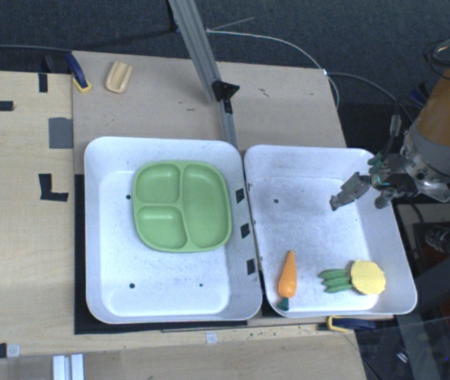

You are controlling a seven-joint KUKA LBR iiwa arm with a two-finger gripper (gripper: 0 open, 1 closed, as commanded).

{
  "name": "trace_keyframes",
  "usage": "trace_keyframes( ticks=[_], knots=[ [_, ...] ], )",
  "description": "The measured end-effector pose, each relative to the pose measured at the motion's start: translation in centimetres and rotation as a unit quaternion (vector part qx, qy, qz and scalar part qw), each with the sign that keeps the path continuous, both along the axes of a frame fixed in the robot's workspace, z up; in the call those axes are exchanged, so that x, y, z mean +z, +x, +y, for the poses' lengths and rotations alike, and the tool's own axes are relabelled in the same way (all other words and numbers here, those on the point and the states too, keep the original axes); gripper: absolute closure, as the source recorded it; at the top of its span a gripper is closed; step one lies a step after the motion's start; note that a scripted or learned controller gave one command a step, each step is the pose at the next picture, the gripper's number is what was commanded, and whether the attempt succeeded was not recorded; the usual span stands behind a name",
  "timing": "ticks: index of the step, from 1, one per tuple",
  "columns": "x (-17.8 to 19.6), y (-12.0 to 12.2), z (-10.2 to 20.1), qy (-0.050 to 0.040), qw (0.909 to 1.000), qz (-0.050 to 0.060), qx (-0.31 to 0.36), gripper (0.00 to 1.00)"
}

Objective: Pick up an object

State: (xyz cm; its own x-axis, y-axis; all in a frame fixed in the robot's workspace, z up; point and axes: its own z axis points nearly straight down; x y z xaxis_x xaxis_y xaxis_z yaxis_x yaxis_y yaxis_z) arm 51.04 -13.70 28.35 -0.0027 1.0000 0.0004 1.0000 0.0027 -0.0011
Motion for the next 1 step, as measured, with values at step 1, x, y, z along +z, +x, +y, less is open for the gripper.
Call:
trace_keyframes(
  ticks=[1],
  knots=[
    [0.00,0.00,-0.01,0.0000,1.0000,0.000,0.000,0.00]
  ],
)
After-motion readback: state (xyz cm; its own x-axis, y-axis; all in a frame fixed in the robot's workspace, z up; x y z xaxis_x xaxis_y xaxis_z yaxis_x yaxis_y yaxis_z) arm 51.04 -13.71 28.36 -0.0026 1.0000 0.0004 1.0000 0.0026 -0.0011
